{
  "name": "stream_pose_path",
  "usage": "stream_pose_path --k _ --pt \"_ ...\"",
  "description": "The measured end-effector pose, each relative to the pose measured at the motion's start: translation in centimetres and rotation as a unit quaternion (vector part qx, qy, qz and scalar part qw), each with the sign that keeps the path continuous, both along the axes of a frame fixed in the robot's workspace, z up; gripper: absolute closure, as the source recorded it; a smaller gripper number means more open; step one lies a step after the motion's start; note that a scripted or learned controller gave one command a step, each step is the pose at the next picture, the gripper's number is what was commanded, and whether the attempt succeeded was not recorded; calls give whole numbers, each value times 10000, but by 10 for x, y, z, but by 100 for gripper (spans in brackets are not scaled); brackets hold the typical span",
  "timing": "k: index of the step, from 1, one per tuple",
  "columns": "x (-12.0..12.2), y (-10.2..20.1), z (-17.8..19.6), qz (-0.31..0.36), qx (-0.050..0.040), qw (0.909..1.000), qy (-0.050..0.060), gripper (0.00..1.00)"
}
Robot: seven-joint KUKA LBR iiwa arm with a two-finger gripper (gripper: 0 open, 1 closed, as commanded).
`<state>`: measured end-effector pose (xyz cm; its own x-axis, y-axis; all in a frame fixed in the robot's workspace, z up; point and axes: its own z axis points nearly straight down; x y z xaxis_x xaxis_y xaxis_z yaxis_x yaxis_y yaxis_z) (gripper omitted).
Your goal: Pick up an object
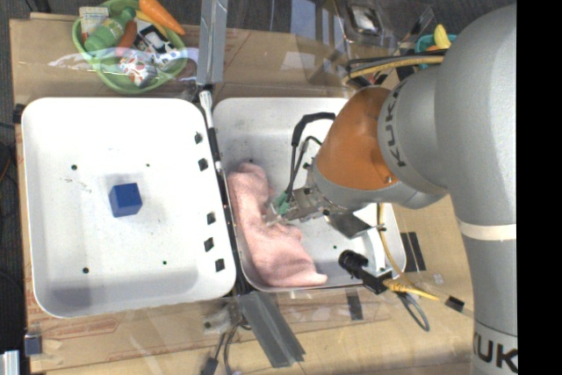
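The tool sits low in the right bin, at the pink cloth; its finger state cannot be determined. A blue cube lies in the left bin. A green bowl of toys stands on the surface behind.

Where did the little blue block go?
The blue block sits alone in the left white bin, near its middle, far from the pink cloth in the right bin.
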<state>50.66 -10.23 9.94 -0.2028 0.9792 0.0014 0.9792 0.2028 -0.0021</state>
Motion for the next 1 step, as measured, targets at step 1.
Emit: stream_pose_path --k 1 --pt "0 -1 0 0 -6 10000 -2 0"
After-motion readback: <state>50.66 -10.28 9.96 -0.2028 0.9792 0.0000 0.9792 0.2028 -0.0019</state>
